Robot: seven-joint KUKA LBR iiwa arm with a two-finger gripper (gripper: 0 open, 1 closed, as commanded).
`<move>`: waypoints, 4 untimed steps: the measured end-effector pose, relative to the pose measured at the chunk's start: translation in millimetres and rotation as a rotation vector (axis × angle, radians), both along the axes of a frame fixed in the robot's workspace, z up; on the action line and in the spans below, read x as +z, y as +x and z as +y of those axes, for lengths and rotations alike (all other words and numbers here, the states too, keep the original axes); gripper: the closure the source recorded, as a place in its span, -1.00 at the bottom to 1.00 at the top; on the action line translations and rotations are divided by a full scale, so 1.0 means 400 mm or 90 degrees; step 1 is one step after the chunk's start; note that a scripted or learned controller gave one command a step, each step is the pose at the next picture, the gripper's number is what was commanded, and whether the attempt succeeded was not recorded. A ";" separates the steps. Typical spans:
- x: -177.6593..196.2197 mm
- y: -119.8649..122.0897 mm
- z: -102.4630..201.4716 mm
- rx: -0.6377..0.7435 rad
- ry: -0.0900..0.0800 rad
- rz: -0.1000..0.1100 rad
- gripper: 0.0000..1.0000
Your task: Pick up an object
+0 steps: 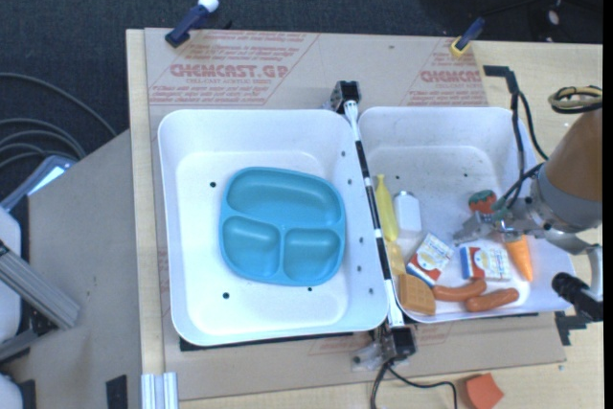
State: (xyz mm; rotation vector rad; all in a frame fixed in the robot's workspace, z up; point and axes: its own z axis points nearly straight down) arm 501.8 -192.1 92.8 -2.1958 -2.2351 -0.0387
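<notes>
The right bin (pixel 436 131) holds several toy foods. A yellow banana (pixel 385 206) lies along its left wall beside a small white bottle (pixel 407 211). A small carton (pixel 433 256), a white box with red and blue print (pixel 484 261) and an orange carrot (pixel 519 257) lie near the front, with a biscuit (pixel 416 295) and two sausages (pixel 462 291) (pixel 493 300) at the front edge. My gripper (pixel 490 225) hangs low over the right part of this bin. It is just above the printed box and just below a red and green piece (pixel 482 201).
The left bin (pixel 192 144) holds a blue divided plate (pixel 283 226). The arm (pixel 575 172) comes in over the right bin's right rim. Clamps sit at the bench's back edge (pixel 192 19) (pixel 466 36). A black cable (pixel 517 115) runs along the right bin's far corner.
</notes>
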 end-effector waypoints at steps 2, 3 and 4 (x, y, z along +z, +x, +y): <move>0.005 0.232 0.019 -0.010 -0.015 0.007 1.00; 0.005 0.232 0.019 -0.010 -0.015 0.007 -1.00; -0.018 0.096 -0.023 -0.005 -0.005 0.006 -1.00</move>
